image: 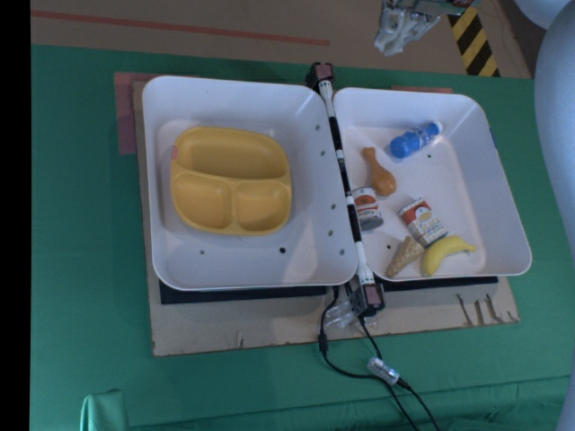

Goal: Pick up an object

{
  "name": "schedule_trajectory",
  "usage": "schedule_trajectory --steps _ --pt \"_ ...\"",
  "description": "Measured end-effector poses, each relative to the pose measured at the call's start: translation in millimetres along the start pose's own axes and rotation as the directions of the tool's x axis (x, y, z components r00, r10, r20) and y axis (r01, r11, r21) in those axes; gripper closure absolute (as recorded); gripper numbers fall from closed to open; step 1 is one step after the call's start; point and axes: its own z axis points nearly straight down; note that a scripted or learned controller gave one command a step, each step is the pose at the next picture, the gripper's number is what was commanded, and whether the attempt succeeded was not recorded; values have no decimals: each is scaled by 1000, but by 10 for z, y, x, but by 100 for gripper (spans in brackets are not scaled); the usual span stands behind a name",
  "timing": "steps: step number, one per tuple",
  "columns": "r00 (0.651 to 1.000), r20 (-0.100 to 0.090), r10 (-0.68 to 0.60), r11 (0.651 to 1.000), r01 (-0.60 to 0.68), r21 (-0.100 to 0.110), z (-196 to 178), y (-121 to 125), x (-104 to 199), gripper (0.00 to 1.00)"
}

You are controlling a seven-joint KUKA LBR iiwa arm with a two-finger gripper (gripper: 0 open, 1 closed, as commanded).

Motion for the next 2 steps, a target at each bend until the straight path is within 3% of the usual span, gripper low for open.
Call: schedule_trajectory --steps 2 --pt "1000 -1 2 1000 -2 4 136 -4 395 100"
